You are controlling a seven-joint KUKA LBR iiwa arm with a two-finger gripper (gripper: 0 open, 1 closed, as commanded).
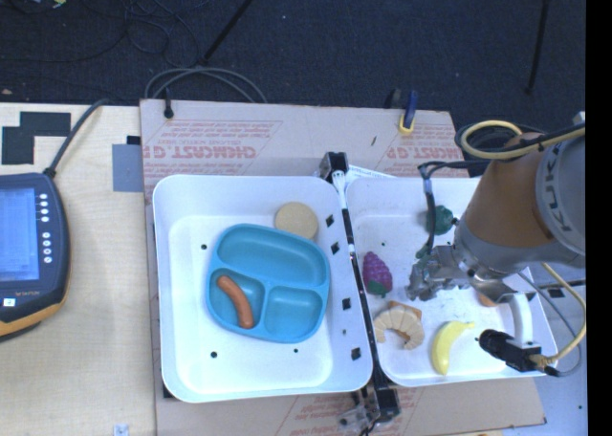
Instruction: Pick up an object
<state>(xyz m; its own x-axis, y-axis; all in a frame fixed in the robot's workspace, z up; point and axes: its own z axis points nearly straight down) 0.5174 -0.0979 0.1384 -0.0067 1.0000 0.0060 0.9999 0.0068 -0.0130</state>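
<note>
Camera view looks down on one desk (76,377) carrying two white bins side by side on a sheet of cardboard (287,142). The left bin (182,329) holds one blue divided tray (277,276), with one sausage (236,298) lying in its left compartment, and one round tan disc (296,220) touching the tray's upper edge. The right bin (392,205) holds one purple bunch of grapes (377,272) near the divider, one croissant (400,322) below it, one yellow banana (447,344) just right of the croissant, and one small green thing (441,220) close to the arm; one orange-tinted piece under the arm is too hidden to name.

One grey arm with an orange band (512,209) reaches in over the right bin. Its gripper (427,278) hangs low between the grapes and the banana, above the croissant; I cannot tell how it is set, and nothing is seen in it.

One handheld screen pad (27,243) lies at the desk's left. Red printing on the cardboard runs upside down and mirrored, and is too blurred to read with confidence.
</note>
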